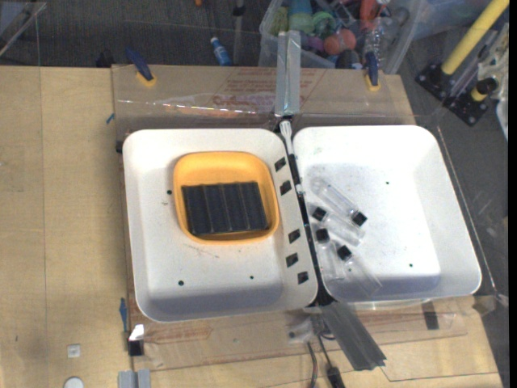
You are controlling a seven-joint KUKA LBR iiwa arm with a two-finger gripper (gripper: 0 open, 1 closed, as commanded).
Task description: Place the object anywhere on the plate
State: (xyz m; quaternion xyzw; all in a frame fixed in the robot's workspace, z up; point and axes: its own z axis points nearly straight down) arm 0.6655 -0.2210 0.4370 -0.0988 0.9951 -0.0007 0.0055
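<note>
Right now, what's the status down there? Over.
Orange plate in the left bin, dark ridged block lying on it. Clear plastic piece with black bits in the right bin.

— What sits on the table (56, 217)?
— Two shallow white bins, side by side and touching: the left bin (153, 289) and the right bin (452, 241).

The clear plastic object (339, 221) in the right bin (420, 184) is blending into the white floor, its outline too faint to trace. The toy box (347, 14) behind the table (56, 217) is running off the top edge.
</note>
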